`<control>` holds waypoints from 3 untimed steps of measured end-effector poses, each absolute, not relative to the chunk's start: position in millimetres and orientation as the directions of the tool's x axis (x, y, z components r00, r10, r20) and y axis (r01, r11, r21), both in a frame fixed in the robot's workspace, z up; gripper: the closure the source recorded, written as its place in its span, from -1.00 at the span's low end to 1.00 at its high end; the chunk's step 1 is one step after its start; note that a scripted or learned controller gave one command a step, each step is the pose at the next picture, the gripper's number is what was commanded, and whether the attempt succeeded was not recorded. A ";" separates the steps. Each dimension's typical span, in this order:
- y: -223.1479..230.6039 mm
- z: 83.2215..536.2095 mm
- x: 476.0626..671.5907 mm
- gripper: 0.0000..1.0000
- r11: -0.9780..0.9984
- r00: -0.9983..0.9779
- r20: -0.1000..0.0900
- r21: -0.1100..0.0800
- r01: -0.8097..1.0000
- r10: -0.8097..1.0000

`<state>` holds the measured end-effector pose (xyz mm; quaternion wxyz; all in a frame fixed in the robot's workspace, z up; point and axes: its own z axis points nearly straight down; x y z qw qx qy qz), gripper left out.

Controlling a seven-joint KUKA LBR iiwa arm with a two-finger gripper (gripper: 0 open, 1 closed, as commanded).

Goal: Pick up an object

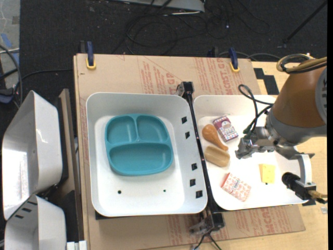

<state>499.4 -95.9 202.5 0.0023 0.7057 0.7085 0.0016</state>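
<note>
The right bin (244,100) holds several small objects: a purple and white packet (225,128), a tan drumstick-shaped toy (214,135), a tan bread-like piece (217,156), a red patterned packet (236,186) and a yellow block (267,173). My gripper (245,149) hangs over the middle of this bin, just right of the bread-like piece and left of the yellow block. Nothing shows between its fingers.
The left bin (99,155) holds a teal divided plate (139,144). The arm's orange band (301,100) and grey wrist cover the right bin's right side. White tubs (31,145) stand off the bench at the far left. Blue and yellow clamps (90,56) grip the board's back edge.
</note>
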 end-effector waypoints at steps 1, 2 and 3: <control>-95.9 232.1 500.8 1.00 0.003 -0.003 -0.001 0.004 1.000 1.000; -35.4 233.1 523.8 1.00 0.009 -0.009 0.001 0.002 1.000 1.000; 16.0 236.7 532.0 1.00 0.008 -0.008 0.001 0.001 1.000 1.000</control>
